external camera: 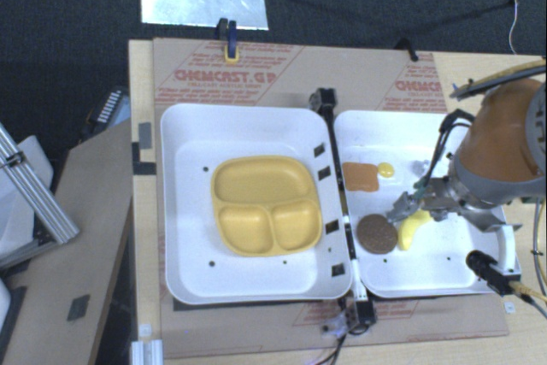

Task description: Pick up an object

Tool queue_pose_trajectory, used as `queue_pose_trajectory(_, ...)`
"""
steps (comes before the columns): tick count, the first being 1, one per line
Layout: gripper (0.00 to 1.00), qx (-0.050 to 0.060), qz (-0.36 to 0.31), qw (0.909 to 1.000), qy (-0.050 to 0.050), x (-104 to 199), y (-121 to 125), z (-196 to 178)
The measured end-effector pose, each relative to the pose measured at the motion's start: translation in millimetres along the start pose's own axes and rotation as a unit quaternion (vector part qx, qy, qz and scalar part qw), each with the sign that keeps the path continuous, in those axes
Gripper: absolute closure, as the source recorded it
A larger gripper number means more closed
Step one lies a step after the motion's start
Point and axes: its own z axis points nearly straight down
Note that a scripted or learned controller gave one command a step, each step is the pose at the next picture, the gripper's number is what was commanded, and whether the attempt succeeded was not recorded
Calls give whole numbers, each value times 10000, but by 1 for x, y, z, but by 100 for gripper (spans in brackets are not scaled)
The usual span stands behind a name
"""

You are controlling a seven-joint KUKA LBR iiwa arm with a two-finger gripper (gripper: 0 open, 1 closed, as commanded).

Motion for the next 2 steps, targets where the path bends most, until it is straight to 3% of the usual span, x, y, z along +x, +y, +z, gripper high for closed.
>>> queue_pose_trajectory(1,100,-30,-7,10000,-9,-1,2,-13)
queue_pose_trajectory(2,100,-56,-16,10000,-14,-2,6,-77)
